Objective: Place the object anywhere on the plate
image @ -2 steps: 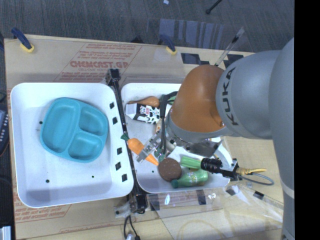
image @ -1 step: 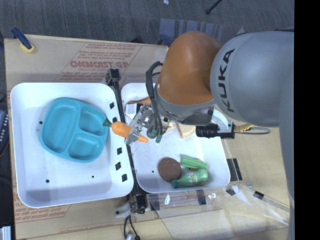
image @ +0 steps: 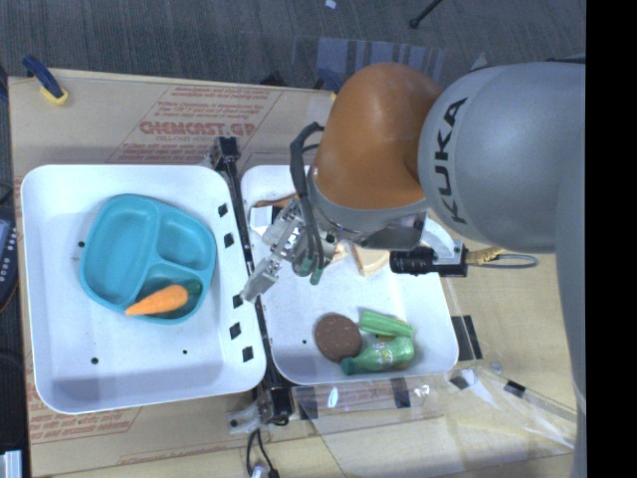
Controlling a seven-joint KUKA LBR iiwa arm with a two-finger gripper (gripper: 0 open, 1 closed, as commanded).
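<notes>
The light is bright and even. The white bins (image: 60, 297) shine a little. Soft shadows lie under the arm (image: 478, 157). The picture looks slightly fuzzy.

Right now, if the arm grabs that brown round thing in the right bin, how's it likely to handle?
The brown disc looks flat and round, so it would probably slide when pushed and not tip. Lying low on the right bin's floor, it may be awkward to pinch. The green bottle seems to touch it and could get nudged.
</notes>
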